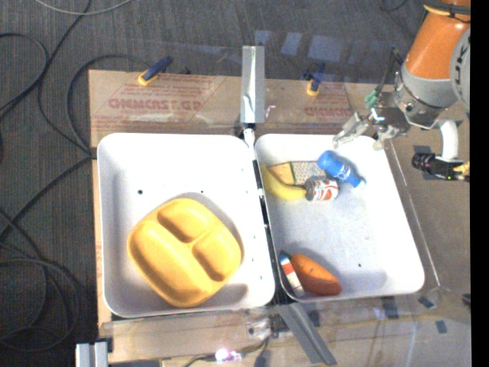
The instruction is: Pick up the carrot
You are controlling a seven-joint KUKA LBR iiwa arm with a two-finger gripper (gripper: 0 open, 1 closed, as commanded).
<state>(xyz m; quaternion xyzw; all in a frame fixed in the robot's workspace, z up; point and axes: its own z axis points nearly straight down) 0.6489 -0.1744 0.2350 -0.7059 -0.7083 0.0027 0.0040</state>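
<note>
Carrot (313,274): orange, lying at the near edge of the right bin (382,228), untouched, with a small red, white and blue tube (289,272) touching its left end.

Left bin (122,167): holds one yellow divided plate (185,250), set toward the near side.

Right bin, far half: a banana (281,186) lies beside the centre wall; a small red and white can (323,190) rests against it; a blue bottle (340,168) sits just right of the can.

Gripper (364,131): hangs over the far right corner of the right bin, well apart from the carrot. The jaws are spread, with two pale fingers (345,134) splayed outward and nothing between them; they touch no item.

Progress: judged barely begun. No grasp is made. Left to do: bring the gripper across to the near edge, lower it over the carrot, close and lift. The tube alongside could get in the way of a finger.
</note>
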